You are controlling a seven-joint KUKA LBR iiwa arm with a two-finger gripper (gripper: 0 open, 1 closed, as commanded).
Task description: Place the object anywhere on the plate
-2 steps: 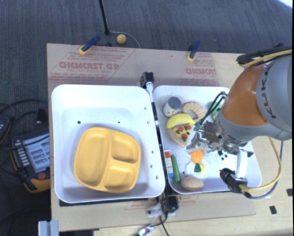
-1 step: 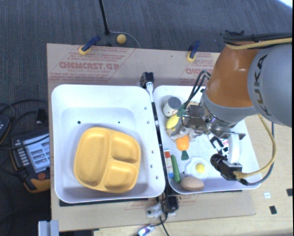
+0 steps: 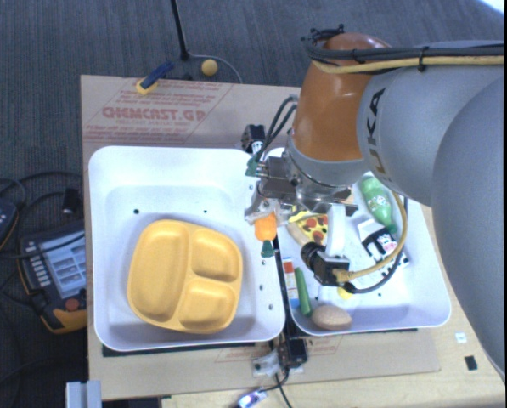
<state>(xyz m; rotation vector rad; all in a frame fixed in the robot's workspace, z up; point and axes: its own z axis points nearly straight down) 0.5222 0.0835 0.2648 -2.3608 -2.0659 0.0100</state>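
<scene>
We see a small orange object [image 3: 265, 225] at the gripper [image 3: 268, 215], over the divide between the two bins, at three o'clock from the yellow plate [image 3: 185, 274] in the left bin [image 3: 109, 177]. We judge it light, rigid and smooth, best pinched across its middle. The arm [image 3: 346, 109] leans down from the right, wrist over the right bin [image 3: 423, 308]. We cannot tell whether the gripper grasps it.

Fixed overhead camera, slanted down on both white bins [image 3: 100, 228] (medium range), arm [image 3: 423, 117] entering from right
</scene>
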